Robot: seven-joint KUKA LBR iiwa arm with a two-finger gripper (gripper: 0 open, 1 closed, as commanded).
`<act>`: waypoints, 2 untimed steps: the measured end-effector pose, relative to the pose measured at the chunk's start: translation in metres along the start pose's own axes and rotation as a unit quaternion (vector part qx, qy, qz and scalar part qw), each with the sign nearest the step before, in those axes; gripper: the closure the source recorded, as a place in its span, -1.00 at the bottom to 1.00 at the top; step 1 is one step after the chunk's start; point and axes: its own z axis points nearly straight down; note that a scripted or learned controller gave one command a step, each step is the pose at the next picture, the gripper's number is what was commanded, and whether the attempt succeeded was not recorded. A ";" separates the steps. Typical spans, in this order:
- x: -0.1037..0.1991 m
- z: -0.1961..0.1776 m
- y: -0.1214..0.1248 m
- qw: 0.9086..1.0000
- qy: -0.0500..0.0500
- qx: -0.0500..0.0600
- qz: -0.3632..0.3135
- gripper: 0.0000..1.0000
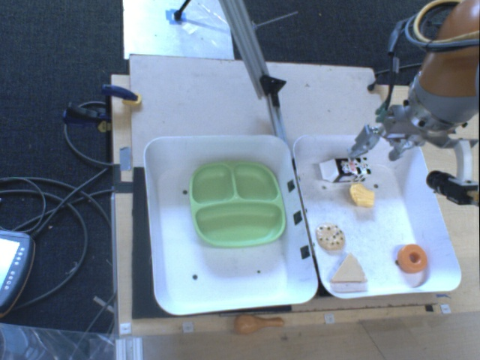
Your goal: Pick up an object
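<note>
The right bin [427, 223] holds several small items. A white, black and red toy [346, 169] lies near its far edge, with a yellow piece [362, 195] just in front of it. Closer to me are a speckled cookie [330, 237], a triangular sandwich wedge [349, 270] and an orange ring [412, 259]. My gripper [379, 145] hangs over the bin's far side, up and to the right of the toy. It is open, its two fingers spread, with nothing between them.
The left bin [169, 261] holds a green divided plate [237, 203]. A slanted metal pole [251, 43] crosses the bench down to the bins' shared wall. A tan object [257, 323] lies on the bench in front of the bins. Cables trail at left.
</note>
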 end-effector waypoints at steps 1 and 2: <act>0.000 0.000 0.000 1.000 0.000 0.000 0.001 -1.00; 0.004 0.051 0.009 1.000 0.000 0.002 0.000 -1.00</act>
